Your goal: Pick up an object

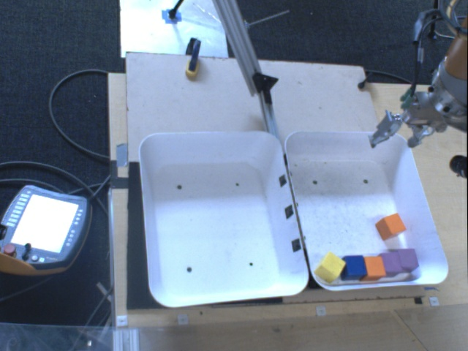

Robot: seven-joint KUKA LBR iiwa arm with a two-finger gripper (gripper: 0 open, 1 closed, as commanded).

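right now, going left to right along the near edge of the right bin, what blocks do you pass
yellow block → blue block → orange block → purple block. A second orange block sits apart, farther back in the right bin, above that row.

Bright, even overhead light; glare on the left bin [219, 218] floor; soft shadows; slightly soft focus.

Teach pendant [42, 227] left of bench; yellow clamp [193, 58] on board [219, 93].
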